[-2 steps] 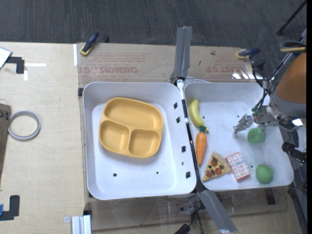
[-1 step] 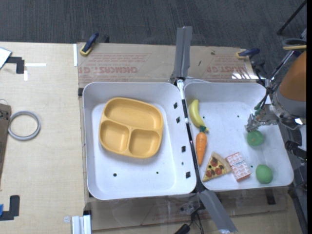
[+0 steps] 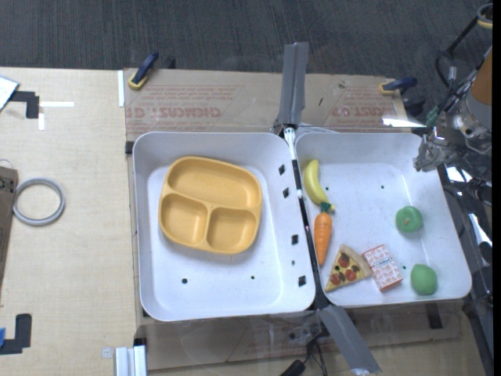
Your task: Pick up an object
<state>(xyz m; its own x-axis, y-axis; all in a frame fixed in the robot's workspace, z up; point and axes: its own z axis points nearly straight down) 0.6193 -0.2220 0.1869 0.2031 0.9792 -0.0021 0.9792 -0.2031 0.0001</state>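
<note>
The right bin holds a yellow banana, an orange carrot, a pizza slice, a small red and white box and two green round fruits. A yellow divided plate lies in the left bin. My gripper hangs over the far right corner of the right bin, above and to the right of the upper green fruit, apart from every object. Nothing shows between its tips.
A roll of tape lies on the bench at the left. Blue clamps hold cardboard behind the bins. A grey bar stands at the seam between the bins. Cables crowd the right edge.
</note>
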